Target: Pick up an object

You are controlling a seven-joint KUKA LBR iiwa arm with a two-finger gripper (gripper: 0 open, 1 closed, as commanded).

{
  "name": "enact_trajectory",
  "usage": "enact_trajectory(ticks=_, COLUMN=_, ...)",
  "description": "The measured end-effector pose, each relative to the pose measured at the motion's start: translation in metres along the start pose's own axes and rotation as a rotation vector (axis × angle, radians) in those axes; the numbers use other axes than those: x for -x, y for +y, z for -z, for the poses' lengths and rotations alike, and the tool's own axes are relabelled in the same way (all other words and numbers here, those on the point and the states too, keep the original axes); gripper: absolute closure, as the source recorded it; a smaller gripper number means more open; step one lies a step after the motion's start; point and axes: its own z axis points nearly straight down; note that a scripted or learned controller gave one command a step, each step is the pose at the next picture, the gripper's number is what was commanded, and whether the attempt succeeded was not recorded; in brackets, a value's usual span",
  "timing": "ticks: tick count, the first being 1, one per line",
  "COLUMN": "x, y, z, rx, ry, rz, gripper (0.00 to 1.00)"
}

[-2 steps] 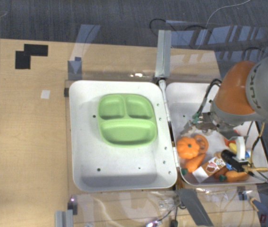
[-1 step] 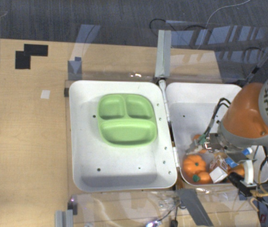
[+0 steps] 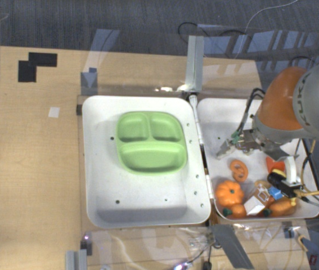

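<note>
A pale wooden surface (image 3: 35, 151) in front of dark carpet carries two white bins side by side. The likeliest thing to pick is the orange pretzel (image 3: 238, 169), lying flat on the floor of the right bin (image 3: 221, 117), toward the middle and apart from its walls. The hand (image 3: 235, 145) hangs just beyond the pretzel, close above the bin floor. I cannot tell whether it is set wide or narrow, and I see nothing held in it.

Just on the near side of the pretzel sits a toy pumpkin (image 3: 229, 192), with a small orange ball (image 3: 238, 210) touching it. Beside those, a small carton (image 3: 262, 196) and a carrot-like piece (image 3: 283, 207) crowd the near right corner, and a red piece (image 3: 273, 164) lies to the pretzel's right. The left bin (image 3: 103, 196) holds a green divided plate (image 3: 151, 141), well clear of all this.

The main risk, as I judge it, is the pretzel's shape. It is thin and flat, so a descent that stops short would close on air, while one that goes too deep would press into the bin floor. The hand also looks offset from the pretzel, so a straight drop could miss it or only nudge it toward the pumpkin. A grip aimed at the crowded corner could catch two things at once, or roll the pumpkin away.
</note>
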Motion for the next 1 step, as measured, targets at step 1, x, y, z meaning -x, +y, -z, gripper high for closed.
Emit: enact_trajectory(ticks=1, x=-0.0043, y=-0.0152, z=0.0003, rx=0.000, ry=0.000, rz=-0.132, gripper=0.00)
